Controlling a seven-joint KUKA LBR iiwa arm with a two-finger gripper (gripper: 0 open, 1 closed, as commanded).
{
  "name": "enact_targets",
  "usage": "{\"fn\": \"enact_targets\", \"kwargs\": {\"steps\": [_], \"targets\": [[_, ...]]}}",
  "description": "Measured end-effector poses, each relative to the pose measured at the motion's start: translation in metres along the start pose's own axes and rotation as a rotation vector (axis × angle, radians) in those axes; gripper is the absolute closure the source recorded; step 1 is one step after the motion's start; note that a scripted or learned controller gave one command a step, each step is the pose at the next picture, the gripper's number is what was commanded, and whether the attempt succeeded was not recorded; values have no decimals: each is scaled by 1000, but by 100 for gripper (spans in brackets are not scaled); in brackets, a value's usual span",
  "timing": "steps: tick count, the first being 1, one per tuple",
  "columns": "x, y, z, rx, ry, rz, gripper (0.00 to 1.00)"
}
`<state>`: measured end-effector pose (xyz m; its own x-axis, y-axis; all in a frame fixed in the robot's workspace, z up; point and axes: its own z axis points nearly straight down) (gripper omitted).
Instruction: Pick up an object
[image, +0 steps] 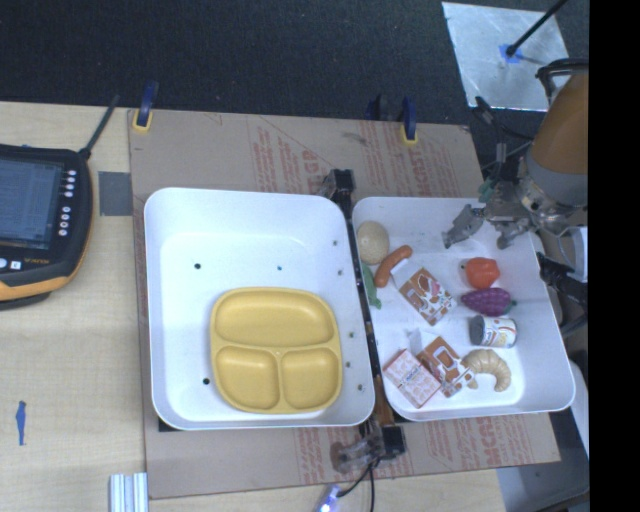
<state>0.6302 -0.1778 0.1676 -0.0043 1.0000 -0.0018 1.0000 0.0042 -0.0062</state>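
Two white bins sit side by side on the table; the right bin holds the small objects and the left bin holds a yellow divided plate. The pincer hangs over the far right part of the right bin, with its grey fingers spread wide and nothing between them. Nearest to it is a red tomato, just toward the camera from the fingertips and apart from them. A purple eggplant-like piece lies next beyond the tomato, then a small can and a croissant near the bin's front edge. To the pincer's left lie a sausage, a pale round object and a printed snack packet; two more packets lie by the croissant. The arm enters from the right, its orange band above the wrist, the wrist bent down toward the bin. A tablet-like controller rests on the table at far left.
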Motion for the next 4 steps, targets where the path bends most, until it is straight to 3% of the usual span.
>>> {"fn": "enact_targets", "kwargs": {"steps": [1,2,3,4], "targets": [[-34,-32,69,-1,1,-1,0],[-35,-32,58,-1,0,-3,100],[53,8,72,-14,0,-4,100],[114,-30,-25,-4,2,-1,100]]}}
